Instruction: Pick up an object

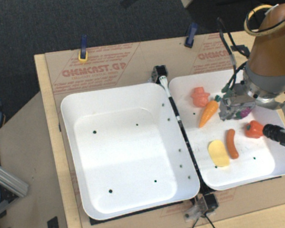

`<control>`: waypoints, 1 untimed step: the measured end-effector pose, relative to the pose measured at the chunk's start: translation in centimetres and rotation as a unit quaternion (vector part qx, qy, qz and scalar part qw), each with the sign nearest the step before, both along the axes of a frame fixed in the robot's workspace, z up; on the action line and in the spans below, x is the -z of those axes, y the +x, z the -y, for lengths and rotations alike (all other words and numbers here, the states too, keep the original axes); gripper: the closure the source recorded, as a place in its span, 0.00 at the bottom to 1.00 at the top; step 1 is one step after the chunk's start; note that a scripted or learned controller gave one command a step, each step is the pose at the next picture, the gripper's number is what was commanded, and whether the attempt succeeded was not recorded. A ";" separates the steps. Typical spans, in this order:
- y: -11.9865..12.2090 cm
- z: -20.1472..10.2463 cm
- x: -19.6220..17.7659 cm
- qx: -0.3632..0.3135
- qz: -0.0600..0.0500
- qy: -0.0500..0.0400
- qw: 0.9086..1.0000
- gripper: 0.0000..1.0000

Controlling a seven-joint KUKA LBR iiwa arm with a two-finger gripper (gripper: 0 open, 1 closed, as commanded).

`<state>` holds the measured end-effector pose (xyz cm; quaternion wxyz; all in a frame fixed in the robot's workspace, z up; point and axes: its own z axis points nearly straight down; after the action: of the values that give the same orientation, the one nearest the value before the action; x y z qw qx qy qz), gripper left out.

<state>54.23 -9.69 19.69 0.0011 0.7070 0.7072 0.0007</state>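
Cardboard sheeting (113, 57) is seen laid over the bench, with two shallow white bins set side by side upon it. Nearest the camera, at the front edge, a small black fitting with a trailing cable (205, 206) is seen where the bins meet.

The left bin (78, 147) is shown as bare white plastic marked by a few dark dots. In the right bin (236, 174) several toy foods are scattered. Toward its front a pale yellow piece (218, 153) is laid, with a reddish-orange sausage (232, 143) just beside it on the right. A red pepper-like piece (253, 130) is placed further right, close to a black part of the arm (279, 135).

Deeper in the bin, an orange carrot (208, 113) is seen lying at a slant, its thick end pointed toward the tool (232, 108), which is lowered just beside it. A purple item (246, 113) is partly hidden under the tool. Whether the tool is open or closed cannot be made out from this angle, and nothing is clearly seen gripped. A pink lumpy piece (200, 96) is set just behind the carrot.

At the far edge of the cardboard, a yellow-and-blue clamp (83, 51) and a blue clamp (191, 35) are fixed.
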 end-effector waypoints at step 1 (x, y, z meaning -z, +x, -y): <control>-3.6 -4.5 1.3 -0.001 -0.004 0.002 1.000 1.00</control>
<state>50.64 -5.16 18.40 -0.0031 0.7061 0.7081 -0.0010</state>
